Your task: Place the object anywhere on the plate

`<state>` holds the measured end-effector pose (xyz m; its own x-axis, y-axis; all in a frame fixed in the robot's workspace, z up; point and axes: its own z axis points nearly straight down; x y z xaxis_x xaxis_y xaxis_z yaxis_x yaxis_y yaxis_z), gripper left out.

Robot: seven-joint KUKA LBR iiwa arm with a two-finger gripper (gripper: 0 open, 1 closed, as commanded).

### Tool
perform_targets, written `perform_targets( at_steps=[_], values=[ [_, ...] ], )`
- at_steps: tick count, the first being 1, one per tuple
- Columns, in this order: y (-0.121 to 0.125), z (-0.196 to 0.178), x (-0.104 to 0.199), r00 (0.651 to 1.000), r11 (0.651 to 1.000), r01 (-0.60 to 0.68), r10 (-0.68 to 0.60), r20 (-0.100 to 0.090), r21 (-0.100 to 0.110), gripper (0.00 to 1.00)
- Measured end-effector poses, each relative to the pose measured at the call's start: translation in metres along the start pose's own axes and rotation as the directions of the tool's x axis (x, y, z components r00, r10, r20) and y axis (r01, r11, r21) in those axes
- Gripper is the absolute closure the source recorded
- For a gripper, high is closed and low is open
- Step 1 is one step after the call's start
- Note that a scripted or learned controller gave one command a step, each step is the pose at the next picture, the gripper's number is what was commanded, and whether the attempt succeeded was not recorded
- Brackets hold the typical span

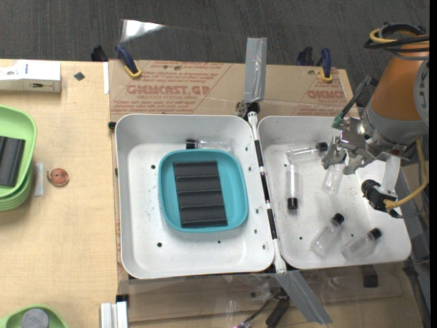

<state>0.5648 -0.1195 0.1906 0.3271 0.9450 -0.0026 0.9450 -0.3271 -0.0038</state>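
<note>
A teal plate (236,183) with a black ridged insert (199,194) lies in the left white bin (136,203). Over the right bin (389,251) my gripper (341,161) hangs, reaching in from the right. A clear vial (332,178) sits between its fingers, its top end hidden in them and its body pointing down toward the bin floor. The gripper is well to the right of the plate, across the divider between the bins.
Several more clear vials with black caps lie in the right bin: one (301,154) at the back, one (292,185) near the divider, two (326,236) (358,244) at the front. A small vial (205,144) lies behind the plate. Green trays stand far left.
</note>
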Motion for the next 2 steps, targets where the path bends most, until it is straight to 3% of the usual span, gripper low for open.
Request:
perform_targets(
  at_steps=[1, 2],
  values=[
    [-0.0464, 0.0005, 0.0555, 0.995, 0.995, 0.105, -0.105, -0.001, 0.001, 1.0],
    [-0.0463, 0.0004, 0.0552, 0.995, 0.995, 0.104, -0.104, -0.001, 0.0, 0.0]
  ],
)
